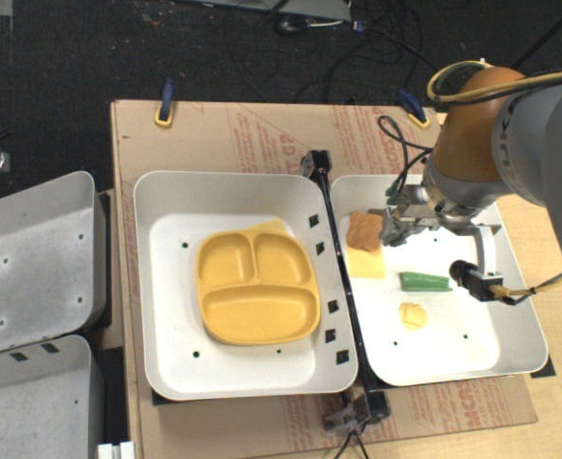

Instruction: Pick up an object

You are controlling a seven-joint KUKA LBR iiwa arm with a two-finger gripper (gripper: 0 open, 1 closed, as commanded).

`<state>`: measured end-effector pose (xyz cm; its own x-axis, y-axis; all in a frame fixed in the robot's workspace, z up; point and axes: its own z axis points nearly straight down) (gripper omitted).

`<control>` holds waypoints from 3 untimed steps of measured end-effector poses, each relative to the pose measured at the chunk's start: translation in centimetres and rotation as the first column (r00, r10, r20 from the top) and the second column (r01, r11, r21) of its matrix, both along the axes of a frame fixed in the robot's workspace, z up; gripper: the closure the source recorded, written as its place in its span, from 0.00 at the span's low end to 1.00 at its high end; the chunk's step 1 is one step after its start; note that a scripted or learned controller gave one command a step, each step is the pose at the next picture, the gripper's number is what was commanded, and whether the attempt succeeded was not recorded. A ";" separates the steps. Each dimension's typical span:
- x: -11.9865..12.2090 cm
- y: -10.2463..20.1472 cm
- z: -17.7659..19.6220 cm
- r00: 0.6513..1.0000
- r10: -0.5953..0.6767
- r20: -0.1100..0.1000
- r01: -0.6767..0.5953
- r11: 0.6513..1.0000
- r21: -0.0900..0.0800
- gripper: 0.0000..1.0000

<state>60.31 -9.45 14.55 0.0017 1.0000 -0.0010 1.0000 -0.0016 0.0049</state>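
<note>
While hanging over right bin [520, 347], gripper [394, 226], fingers' state unclear; beside: one brown block [363, 229], yellow sponge [366, 262], green stick [423, 281], yellow lump [413, 315]. Left: one moulded tray [258, 288].

Two smooth white plastic bins [162, 285] with a slight sheen, a glossy yellow plastic divided tray [258, 288], matt printed cardboard [262, 132] beneath, a rough-looking brown sponge-like block [363, 229], a matt yellow block [365, 262], a satin green piece [423, 281], a smooth grey and glossy orange arm [491, 127].
</note>
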 end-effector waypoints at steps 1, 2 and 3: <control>-0.4 0.1 4.4 1.000 0.003 -0.001 -0.003 1.000 0.000 1.00; -0.2 -0.2 8.8 1.000 0.003 0.001 -0.003 1.000 0.000 1.00; 0.5 5.2 7.8 1.000 0.009 -0.005 -0.009 1.000 0.002 1.00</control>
